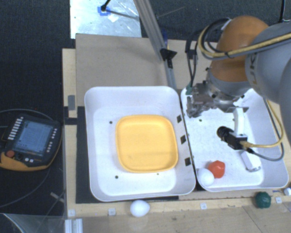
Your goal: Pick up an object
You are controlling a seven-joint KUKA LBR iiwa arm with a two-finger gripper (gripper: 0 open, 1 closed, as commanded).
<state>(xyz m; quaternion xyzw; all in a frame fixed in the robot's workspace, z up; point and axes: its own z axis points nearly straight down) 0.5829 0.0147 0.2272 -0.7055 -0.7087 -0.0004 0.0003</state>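
— Likeliest pick?
— Red lump, low in right bin; roundish, no clear long axis.
— Gripper?
— Well apart from red lump, up-view and slightly left. Spread of jaws: cannot tell.
— In the way?
— White ball just beside red lump, maybe touching. Yellow plate far left.

Claw state unclear; arm hides right bin corner.
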